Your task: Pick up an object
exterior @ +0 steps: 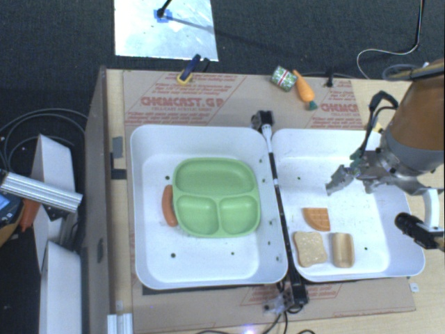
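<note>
Sausage [168, 206] lying in left bin [149, 158], touching green divided plate [216, 195]; orange slice [318, 218], bread slice [309, 248], tan roll [341, 249] grouped at near side of right bin [400, 259]; gripper [340, 179] being held above right bin, nothing seen between fingers, pincer state cannot be told.

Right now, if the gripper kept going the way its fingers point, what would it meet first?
The gripper points toward the view's left and slightly down. It would probably meet the bare floor of the right bin first, then the divider between bins. Its height is unclear.
</note>
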Robot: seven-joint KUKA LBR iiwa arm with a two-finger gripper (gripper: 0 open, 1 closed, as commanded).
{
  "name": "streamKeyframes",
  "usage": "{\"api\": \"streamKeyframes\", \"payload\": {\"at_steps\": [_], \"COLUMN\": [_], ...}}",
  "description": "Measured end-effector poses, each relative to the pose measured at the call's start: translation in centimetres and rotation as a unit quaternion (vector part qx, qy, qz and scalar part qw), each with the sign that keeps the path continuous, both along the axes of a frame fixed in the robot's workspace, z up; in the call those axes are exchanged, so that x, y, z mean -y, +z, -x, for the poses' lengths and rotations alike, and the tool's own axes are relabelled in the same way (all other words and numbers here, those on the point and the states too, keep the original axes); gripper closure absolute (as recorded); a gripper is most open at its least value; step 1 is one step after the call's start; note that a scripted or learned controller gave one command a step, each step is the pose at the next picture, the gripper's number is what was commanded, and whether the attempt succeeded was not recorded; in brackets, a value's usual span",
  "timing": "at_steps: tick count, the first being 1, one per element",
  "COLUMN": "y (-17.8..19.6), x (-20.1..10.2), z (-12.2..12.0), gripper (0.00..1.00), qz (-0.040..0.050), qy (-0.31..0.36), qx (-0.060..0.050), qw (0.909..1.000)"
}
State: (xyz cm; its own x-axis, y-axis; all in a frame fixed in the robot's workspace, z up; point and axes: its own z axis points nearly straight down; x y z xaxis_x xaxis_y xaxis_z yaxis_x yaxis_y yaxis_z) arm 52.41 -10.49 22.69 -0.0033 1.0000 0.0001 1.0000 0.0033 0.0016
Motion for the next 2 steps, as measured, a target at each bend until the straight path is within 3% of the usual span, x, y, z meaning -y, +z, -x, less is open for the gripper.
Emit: {"api": "streamKeyframes", "payload": {"at_steps": [1, 2], "y": [-8.3, -14.3], "x": [0.3, -1.2], "z": [-0.6, -0.3], "gripper": [0.00, 0.00], "qz": [-0.0001, 0.0000], "qy": [-0.001, -0.001], "qx": [-0.001, 0.000], "qw": [1.0000, 1.0000]}}
